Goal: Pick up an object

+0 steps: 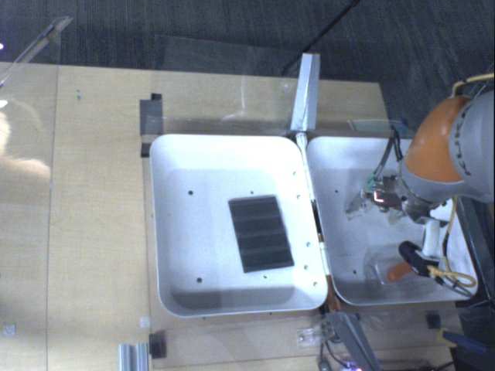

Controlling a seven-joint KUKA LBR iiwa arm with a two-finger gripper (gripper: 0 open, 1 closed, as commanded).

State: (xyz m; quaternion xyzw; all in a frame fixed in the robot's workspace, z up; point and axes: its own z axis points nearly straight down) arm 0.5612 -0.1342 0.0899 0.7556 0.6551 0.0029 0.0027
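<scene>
A dark ribbed rectangular pad (261, 233) lies flat in the middle of the left bin (174, 207). In the right bin (340, 168), near its front wall, sits a clear plastic item (380, 267) with a small orange piece (399, 271) against it. The arm, with its orange band (431, 149), reaches in from the right over the right bin. My gripper (365, 202) hangs low over the middle of that bin, behind the clear item and apart from it. I see nothing in the gripper.
A black part with yellow cables (433, 267) trails from the arm over the right bin's front right corner. A metal post (306, 99) stands behind the seam between the bins. Clear panels edge the bench at the left and back.
</scene>
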